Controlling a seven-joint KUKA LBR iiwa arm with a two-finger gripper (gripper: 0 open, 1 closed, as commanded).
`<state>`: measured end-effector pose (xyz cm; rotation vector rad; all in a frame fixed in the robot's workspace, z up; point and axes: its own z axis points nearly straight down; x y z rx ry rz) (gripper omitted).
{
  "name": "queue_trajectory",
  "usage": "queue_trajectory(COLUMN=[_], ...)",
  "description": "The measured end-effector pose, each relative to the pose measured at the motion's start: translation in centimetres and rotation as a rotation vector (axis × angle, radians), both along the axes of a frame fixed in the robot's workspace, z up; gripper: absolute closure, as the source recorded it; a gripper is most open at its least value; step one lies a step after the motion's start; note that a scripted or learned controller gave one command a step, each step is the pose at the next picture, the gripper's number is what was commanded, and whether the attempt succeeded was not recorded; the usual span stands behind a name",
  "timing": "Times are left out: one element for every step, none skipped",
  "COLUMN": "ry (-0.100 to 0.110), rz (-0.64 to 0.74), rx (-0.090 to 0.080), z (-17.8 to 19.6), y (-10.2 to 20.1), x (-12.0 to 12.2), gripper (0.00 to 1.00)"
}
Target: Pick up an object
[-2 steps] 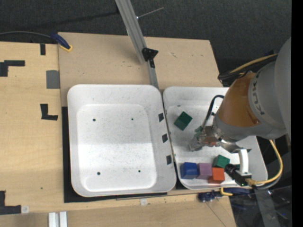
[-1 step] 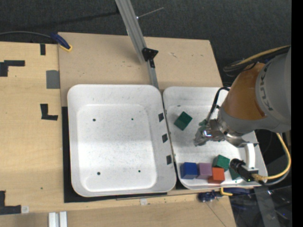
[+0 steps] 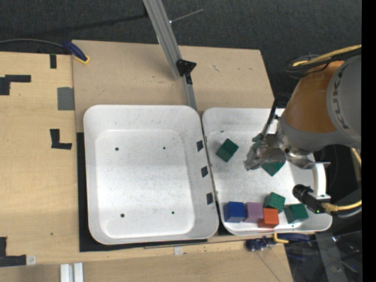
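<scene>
- Camera view, as you see it: two white bins side by side on the worktop (image 3: 147, 69); left bin (image 3: 141, 122), right bin (image 3: 235, 119).
- Gripper (image 3: 262, 157): low over the right bin's middle, directly above a teal block (image 3: 273, 168) whose lower edge peeks out beneath it. You cannot tell whether the fingers are open, closed or gripping.
- Green block (image 3: 227, 150): lies alone, just left of the gripper.
- Near edge of the right bin, clustered: blue block (image 3: 235, 211), purple block (image 3: 254, 210), orange block (image 3: 270, 217), green cube (image 3: 274, 201), another green block (image 3: 296, 212).
</scene>
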<state>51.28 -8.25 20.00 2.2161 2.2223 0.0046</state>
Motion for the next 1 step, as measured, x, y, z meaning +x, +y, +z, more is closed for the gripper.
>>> queue_trajectory(ry=[0.000], rz=[-0.001], rx=[-0.001], z=[5.26], y=[0.02], x=[0.14], gripper=[1.00])
